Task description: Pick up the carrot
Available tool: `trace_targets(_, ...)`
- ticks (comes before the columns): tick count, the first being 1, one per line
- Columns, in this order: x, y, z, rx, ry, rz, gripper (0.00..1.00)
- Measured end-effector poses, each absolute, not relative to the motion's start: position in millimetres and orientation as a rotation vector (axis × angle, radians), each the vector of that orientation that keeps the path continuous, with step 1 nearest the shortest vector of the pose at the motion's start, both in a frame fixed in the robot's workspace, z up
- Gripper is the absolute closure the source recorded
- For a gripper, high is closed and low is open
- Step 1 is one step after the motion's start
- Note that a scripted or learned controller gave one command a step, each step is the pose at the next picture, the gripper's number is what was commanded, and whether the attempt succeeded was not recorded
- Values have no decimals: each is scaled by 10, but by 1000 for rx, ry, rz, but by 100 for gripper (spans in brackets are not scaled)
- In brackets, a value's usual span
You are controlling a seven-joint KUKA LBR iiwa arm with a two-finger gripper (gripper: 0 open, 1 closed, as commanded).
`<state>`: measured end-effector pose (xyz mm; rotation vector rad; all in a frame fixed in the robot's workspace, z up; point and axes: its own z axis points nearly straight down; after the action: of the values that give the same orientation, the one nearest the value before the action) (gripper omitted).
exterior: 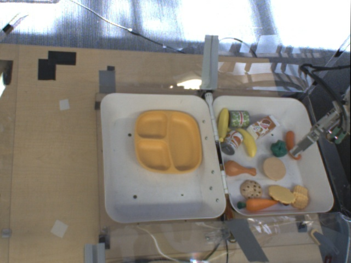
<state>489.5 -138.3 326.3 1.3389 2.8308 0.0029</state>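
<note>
Claw (296, 148) low at the right bin's (315, 177) right side, open or closed: cannot tell.
Tip sits by a small orange piece, nothing visibly held. Carrot (262, 204) lies at the bin's front edge, beside the cookie (250, 188), well apart from claw. Pick not started. Can (239, 118) and carton (261, 127) labels unreadable.

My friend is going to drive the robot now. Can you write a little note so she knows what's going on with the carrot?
End effector: at the right side of the right bin, tip low by a small orange-red piece; I can't tell if it is gripping anything.
Carrot: lying at the front of the right bin, next to the cookie and crackers, apart from the end effector.
Done: nothing yet, the carrot is not picked up.
Left: move to the carrot, grab it, lift it.
</note>
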Motion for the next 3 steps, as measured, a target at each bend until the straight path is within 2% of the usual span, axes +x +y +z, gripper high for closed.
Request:
trace_targets(1,4894,-1031,3018,1207,2891,4,0)
trace_targets(2,4881,-820,2148,1549,2730,2,0)
trace_targets(3,4885,-363,1847,1862,2527,6,0)
